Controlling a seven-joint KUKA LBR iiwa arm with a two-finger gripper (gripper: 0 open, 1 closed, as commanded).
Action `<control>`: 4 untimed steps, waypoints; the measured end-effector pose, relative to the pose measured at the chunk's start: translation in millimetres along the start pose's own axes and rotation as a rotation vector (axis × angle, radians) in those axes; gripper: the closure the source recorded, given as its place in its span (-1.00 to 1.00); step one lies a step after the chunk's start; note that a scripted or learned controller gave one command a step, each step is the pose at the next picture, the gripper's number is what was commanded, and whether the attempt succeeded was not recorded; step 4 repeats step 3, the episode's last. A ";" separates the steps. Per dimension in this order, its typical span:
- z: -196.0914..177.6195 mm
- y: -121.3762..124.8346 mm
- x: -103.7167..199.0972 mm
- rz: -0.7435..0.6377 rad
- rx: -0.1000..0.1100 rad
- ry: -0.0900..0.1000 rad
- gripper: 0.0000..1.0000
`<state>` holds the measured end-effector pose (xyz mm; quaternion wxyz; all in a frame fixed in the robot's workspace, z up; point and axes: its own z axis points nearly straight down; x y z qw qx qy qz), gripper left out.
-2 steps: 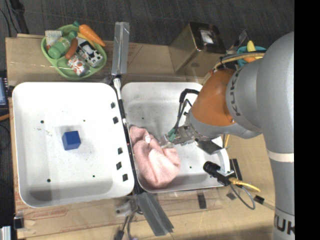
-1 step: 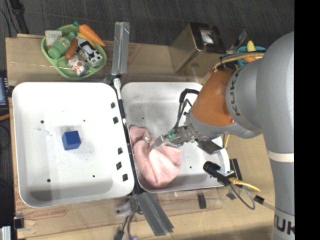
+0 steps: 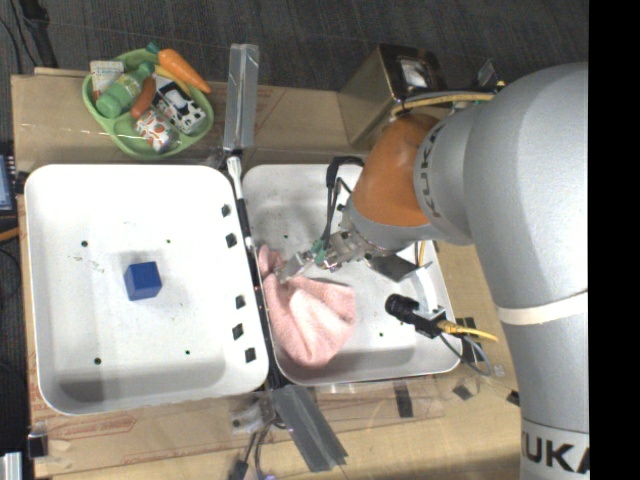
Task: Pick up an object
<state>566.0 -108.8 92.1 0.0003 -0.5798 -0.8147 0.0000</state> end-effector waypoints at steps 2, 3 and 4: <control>-10.4 -65.1 -4.6 -0.038 -0.001 0.001 1.00; -100.1 -3.7 34.9 0.013 -0.001 0.000 1.00; -100.1 -3.7 34.9 0.013 -0.001 0.000 1.00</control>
